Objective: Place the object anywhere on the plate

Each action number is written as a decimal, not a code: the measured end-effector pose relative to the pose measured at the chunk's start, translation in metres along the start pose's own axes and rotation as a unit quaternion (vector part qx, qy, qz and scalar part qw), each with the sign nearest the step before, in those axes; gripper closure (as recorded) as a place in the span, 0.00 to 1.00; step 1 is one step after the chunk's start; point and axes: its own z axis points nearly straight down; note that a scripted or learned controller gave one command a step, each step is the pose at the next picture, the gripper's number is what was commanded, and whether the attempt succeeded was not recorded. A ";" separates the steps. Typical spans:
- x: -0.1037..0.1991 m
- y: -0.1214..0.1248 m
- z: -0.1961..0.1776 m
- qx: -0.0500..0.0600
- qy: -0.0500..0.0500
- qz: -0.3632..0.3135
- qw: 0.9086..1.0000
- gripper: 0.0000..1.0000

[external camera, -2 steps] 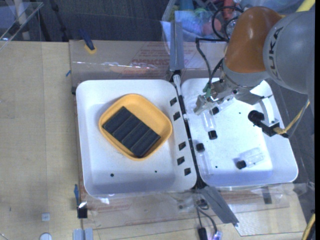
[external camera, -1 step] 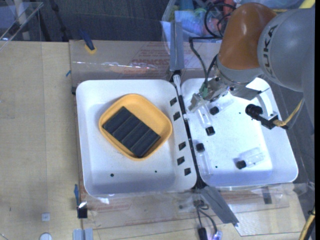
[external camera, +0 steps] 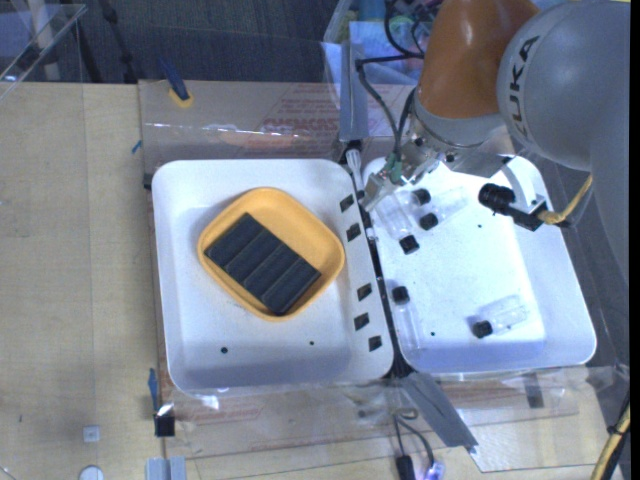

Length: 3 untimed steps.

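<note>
A yellow plate [external camera: 222, 230] with rounded corners lies in the left bin [external camera: 180, 318]. A black ribbed rectangular slab [external camera: 262, 261] rests flat on it, covering most of its middle. My gripper [external camera: 387, 179] hangs over the far left corner of the right bin [external camera: 530, 278], close to the divider between the bins and well to the right of the plate. Several small clear pieces with black caps [external camera: 408, 240] lie just below the gripper; I cannot tell whether it touches any of them.
More clear, black-capped pieces lie in the right bin, one near the middle [external camera: 400, 293] and one at the front right [external camera: 496, 319]. Small black clips [external camera: 364, 290] line the divider. Clutter stands behind the bins at the top [external camera: 400, 8].
</note>
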 end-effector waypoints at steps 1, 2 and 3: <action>0.038 -0.009 0.015 0.002 0.002 -0.102 0.995 1.00; 0.037 -0.009 0.015 0.002 0.002 -0.102 0.995 0.00; -0.013 -0.018 0.015 0.000 0.000 -0.121 0.993 0.00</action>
